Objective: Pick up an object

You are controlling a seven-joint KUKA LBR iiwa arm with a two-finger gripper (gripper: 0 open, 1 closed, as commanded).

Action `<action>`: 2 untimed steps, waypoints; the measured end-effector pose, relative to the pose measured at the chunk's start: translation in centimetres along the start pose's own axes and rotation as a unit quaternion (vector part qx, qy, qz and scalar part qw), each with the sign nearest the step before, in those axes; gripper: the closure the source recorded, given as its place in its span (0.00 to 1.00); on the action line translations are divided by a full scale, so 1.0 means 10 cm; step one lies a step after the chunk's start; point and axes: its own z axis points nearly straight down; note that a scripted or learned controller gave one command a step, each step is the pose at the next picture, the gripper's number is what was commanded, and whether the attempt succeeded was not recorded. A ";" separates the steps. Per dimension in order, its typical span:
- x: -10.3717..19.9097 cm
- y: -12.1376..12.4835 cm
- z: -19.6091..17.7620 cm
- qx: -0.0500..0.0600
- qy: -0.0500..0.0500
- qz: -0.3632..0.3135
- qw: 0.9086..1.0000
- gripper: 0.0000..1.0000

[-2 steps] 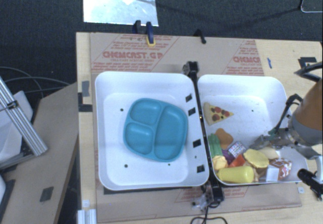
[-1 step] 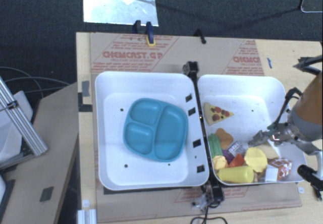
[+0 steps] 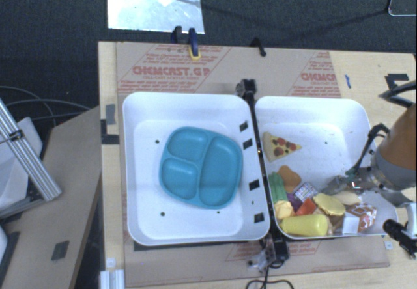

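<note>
Arm (image 3: pixel 397 151) is seen at right edge, over right bin (image 3: pixel 313 112). Gripper (image 3: pixel 348 183) is lowered near toy pile in bin's near right corner; whether anything is clasped cannot be told. Pile is made up of yellow bottle-like toy (image 3: pixel 305 224), burger-like toy (image 3: pixel 329 204), green piece (image 3: pixel 278 187). Pizza slice toy (image 3: pixel 280 146) lies apart, mid-bin. Blue divided plate (image 3: pixel 201 166) sits in left bin (image 3: pixel 140 151). Step judged: descent toward pick. Next move calls for closing on one item, then clean lift.
</note>
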 end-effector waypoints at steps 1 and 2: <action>0.20 0.02 -0.19 -0.003 -0.001 -0.003 1.000 0.00; 0.61 0.06 -0.07 -0.012 -0.008 -0.001 1.000 0.00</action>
